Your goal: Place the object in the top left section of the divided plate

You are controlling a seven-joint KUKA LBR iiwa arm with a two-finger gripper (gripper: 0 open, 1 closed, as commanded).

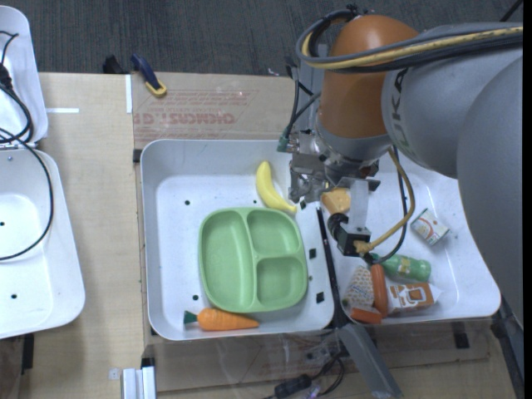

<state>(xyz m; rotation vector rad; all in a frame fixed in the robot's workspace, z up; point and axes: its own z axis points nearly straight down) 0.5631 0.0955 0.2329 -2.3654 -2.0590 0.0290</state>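
Gripper (309,191) low over seam between bins, just right of banana (268,188) — cannot tell its state. Small orange-yellow object (337,199) just beside gripper, under wrist; held or not unclear. Banana lies in left bin (162,223), touching top edge of green divided plate (253,260). Plate sections bare. Carrot (223,320) below plate near front wall. Right bin (465,248) — green bottle (407,267), small cartons, sausage.
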